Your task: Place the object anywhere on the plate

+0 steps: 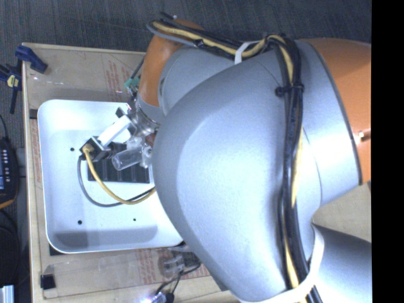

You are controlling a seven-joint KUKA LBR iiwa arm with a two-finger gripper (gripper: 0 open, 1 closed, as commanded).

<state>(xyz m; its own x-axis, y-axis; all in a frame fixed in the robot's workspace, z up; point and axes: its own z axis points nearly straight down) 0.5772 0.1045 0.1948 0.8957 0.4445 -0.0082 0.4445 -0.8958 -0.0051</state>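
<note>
Largest in the camera view is the grey arm [252, 169], whose bulk covers the right half of the counter [82, 62] and whatever lies beneath it. An orange band [161, 59] sits above the wrist, and yellow and black cables [278, 93] run along the casing, with a loop of cable [104, 191] hanging down over the bin.

Next is the white bin [57, 169] toward the counter's left edge. Much of its floor is bare, and a dark rectangular patch [123, 174] lies just under the wrist.

Smaller still, the claw [117, 147] hangs over the bin's inner part, near the arm's side of it. We see a white block and a translucent piece at its tip, but we cannot tell whether it is released or clenched, nor whether anything sits in it.

As for the object and the plate, we cannot make out either one; if they are on the counter, the arm likely hides them.

To do this step well, we judge that the arm should clear the view enough to confirm a hold, then carry low and steady, keeping the hanging cable from dragging across the bin, and release only once above the plate.
</note>
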